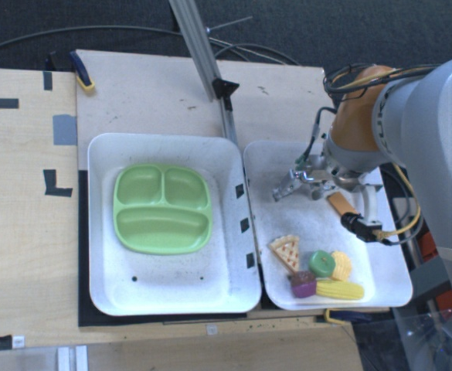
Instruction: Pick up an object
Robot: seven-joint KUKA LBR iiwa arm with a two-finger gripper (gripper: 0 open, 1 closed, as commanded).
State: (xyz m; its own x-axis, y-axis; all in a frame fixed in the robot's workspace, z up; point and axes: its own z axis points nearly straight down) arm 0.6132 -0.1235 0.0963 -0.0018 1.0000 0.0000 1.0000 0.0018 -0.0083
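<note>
**Small toy foods wait below the gripper**

The gripper (287, 188) hovers over bare bin floor; I cannot tell how its grip is set. Below it lie a waffle wedge (286, 251), corn cob (339, 290) and green round piece (322, 263): likely light, rigid, slippery plastic. The wedge's flat sides seem easiest to pinch.

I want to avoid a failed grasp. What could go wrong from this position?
1. The gripper is over bare floor of the right bin, apart from the toys, so closing here would likely catch nothing.
2. The waffle piece, green piece, purple piece and corn lie crowded together; a descent there may push neighbours or grab two.
</note>
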